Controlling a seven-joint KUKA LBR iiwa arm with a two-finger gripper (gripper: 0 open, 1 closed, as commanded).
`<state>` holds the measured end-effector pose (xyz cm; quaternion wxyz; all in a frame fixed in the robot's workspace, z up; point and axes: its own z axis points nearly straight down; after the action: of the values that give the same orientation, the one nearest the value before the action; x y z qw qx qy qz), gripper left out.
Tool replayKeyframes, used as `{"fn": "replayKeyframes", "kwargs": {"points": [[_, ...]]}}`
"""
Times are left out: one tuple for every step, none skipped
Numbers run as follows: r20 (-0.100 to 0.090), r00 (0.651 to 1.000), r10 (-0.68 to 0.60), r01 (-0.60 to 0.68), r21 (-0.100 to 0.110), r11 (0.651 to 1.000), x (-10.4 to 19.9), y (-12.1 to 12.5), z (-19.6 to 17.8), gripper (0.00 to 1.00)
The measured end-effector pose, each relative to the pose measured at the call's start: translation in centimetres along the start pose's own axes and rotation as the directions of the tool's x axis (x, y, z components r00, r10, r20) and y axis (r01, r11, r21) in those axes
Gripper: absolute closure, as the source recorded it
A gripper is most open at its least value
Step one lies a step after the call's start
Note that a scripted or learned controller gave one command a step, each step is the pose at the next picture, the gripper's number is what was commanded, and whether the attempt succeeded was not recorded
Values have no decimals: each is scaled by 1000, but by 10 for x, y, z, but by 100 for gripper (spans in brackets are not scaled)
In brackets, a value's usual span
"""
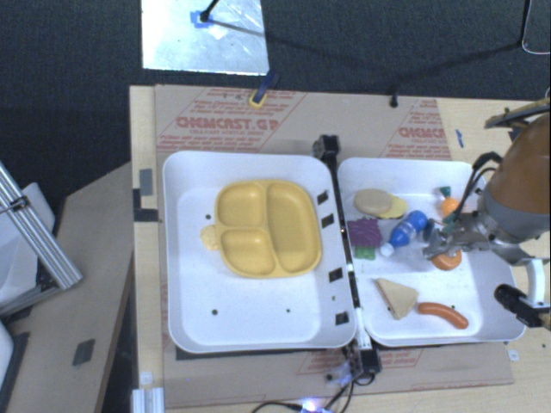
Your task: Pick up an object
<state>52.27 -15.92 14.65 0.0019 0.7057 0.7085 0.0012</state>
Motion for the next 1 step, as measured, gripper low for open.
{"fn": "replayKeyframes", "kwargs": {"points": [[1,1000,0,0,-2,1000,-6,4,-63,100]]}}
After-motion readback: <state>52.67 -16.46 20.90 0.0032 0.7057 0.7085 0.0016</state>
